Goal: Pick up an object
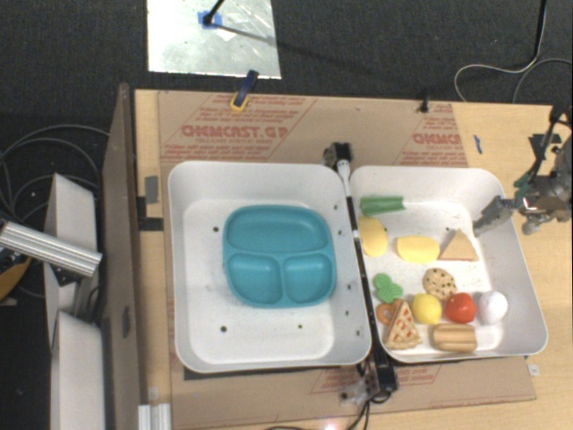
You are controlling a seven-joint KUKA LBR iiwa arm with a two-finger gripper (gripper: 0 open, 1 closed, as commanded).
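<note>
Dark carpet surrounds the bench, where the gripper (495, 211), holding nothing, its spread impossible to tell, hangs over the right bin (524, 267) near a tan wedge (457, 246), probably light, rigid plastic, best pinched across flat faces.

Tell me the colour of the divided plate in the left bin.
Teal blue; the moulded plastic divided plate shows in the camera view.

Open bin floor just left of the gripper (491, 215), between green piece (382, 204) and tan wedge (458, 246). Further down-left, crowded: cookie (439, 282), tomato (460, 307), egg (491, 306), touching or nearly.
</note>
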